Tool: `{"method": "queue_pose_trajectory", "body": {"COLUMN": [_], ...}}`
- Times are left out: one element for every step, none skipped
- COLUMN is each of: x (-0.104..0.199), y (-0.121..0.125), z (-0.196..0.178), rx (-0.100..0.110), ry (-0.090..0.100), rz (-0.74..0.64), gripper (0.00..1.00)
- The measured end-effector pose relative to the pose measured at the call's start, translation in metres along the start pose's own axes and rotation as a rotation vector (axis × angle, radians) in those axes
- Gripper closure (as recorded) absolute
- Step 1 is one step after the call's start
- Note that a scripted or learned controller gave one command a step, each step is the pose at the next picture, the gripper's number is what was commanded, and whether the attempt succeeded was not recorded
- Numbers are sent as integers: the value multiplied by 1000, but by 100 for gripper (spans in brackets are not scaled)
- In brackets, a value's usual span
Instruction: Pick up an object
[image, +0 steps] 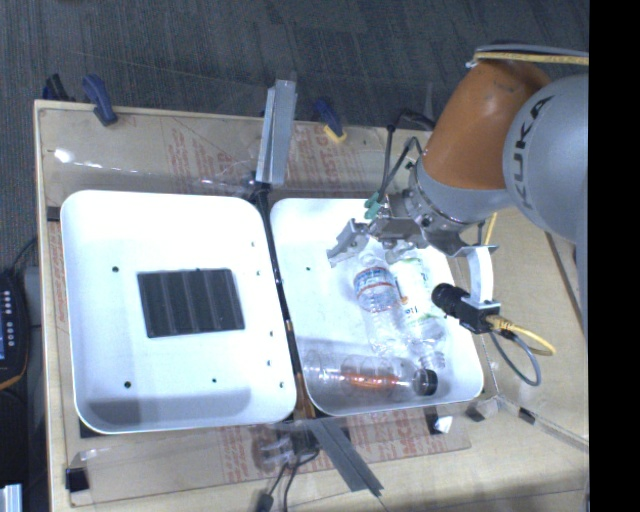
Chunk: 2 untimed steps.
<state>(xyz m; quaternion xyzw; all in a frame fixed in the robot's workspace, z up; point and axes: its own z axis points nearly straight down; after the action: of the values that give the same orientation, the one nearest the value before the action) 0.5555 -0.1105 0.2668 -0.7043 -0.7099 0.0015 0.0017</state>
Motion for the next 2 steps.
{"method": "queue_pose_trajectory", "body": {"x": [-49, -29], "y": [5, -8], "z": [59, 118], "rx": [0, 0], "ry": [-1, 0], "rz": [-35, 65], "gripper": [0, 0]}}
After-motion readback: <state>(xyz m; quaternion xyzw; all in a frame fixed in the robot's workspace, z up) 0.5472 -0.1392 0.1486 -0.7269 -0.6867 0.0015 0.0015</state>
